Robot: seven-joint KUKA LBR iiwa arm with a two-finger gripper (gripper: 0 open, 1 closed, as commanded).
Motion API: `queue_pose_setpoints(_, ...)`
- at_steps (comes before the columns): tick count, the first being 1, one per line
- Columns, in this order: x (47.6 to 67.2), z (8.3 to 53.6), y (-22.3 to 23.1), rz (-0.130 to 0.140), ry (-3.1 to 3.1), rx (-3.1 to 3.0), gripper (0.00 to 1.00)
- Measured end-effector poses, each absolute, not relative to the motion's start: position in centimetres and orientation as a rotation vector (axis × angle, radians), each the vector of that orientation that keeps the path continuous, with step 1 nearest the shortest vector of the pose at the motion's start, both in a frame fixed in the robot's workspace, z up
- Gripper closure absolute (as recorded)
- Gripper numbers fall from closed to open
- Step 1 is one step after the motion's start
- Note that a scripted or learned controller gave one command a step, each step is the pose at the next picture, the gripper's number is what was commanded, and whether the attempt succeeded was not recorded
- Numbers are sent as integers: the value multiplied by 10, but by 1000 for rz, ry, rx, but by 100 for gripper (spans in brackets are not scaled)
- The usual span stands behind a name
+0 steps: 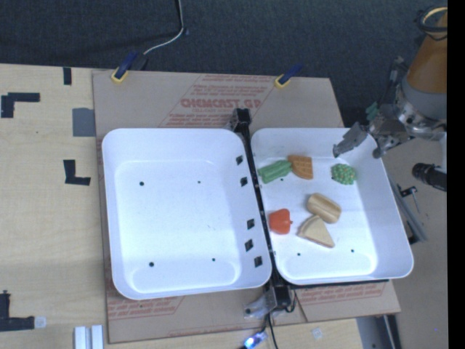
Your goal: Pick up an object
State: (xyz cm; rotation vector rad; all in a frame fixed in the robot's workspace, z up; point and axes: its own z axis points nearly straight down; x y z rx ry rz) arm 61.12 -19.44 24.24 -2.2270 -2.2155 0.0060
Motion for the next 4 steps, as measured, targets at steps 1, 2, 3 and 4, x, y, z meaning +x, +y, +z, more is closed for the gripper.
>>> queue_pose_setpoints(1, 582, 374, -173, -10, -2232, -2226, 0)
queue_pose_setpoints(2, 536, 542, -189, -13, -2234, -2235, 0)
queue_pose_setpoints(3, 481, 528, -226, 1, -2217, -2226, 0)
queue_pose_setpoints(4, 496, 361, -223, 11, -2212, -2212, 0)
